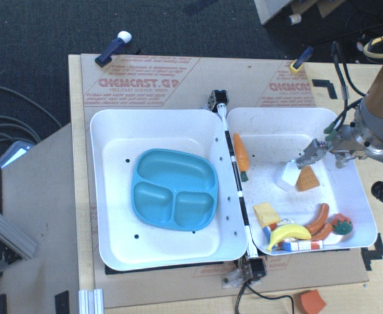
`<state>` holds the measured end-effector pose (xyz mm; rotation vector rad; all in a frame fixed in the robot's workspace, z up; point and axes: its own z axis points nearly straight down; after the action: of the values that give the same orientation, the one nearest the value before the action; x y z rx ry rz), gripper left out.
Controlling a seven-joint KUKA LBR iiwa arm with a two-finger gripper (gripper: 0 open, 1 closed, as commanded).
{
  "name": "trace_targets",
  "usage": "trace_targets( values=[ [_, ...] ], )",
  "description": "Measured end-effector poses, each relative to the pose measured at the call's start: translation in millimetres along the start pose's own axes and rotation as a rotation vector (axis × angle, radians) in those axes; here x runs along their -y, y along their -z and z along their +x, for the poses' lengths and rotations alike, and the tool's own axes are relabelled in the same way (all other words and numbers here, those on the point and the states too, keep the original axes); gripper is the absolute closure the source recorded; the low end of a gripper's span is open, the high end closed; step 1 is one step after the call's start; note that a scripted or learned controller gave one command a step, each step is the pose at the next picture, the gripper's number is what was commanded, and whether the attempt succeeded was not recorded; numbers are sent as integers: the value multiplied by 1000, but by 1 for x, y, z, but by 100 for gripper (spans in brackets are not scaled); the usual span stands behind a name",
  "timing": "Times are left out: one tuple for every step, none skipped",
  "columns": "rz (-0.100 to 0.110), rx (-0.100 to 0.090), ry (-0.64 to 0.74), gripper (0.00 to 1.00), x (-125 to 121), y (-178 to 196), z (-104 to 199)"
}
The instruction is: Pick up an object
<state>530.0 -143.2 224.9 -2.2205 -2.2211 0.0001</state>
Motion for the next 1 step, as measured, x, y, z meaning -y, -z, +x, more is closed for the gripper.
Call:
trace_targets(
  values=[
    [1, 0, -1, 0, 16, -141, -27]
  ],
)
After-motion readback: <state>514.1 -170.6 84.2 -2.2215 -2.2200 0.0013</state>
